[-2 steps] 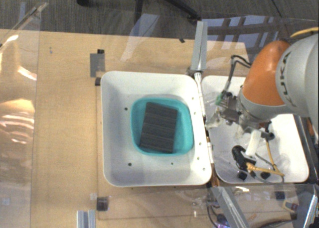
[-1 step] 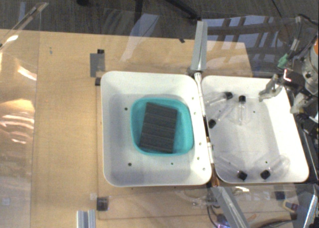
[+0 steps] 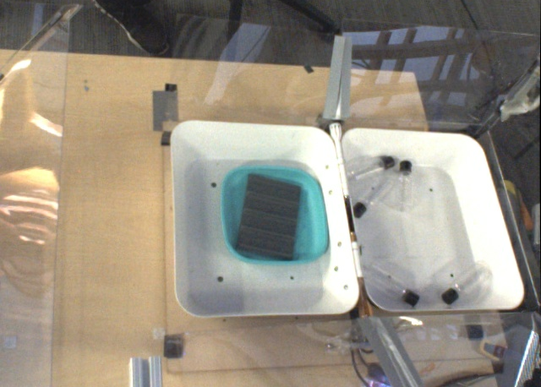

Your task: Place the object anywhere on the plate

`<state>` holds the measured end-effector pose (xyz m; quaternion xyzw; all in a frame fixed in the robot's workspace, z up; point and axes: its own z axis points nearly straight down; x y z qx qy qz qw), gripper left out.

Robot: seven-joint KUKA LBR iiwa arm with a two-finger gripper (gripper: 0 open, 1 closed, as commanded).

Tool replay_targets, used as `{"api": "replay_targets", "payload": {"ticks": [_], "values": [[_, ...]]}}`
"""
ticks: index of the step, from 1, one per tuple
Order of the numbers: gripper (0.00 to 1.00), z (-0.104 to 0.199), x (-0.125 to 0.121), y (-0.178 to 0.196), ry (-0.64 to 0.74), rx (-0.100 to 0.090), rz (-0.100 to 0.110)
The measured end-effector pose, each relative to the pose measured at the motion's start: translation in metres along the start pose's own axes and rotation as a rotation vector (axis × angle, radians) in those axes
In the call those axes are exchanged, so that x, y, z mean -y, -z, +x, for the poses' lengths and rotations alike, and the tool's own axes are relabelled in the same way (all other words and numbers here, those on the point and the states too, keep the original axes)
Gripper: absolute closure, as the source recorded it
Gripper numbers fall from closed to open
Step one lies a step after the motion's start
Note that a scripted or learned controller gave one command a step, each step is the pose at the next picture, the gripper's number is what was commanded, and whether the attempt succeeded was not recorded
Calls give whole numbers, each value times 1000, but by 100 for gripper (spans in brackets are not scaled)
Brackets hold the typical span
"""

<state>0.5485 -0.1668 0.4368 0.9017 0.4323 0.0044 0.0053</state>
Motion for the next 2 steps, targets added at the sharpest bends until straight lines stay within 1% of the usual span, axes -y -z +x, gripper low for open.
{"api": "replay_targets", "payload": {"ticks": [1,2], "values": [[0,31,-65,-2,-101,1,2],[0,20,-69,-1,-324,1,2]]}}
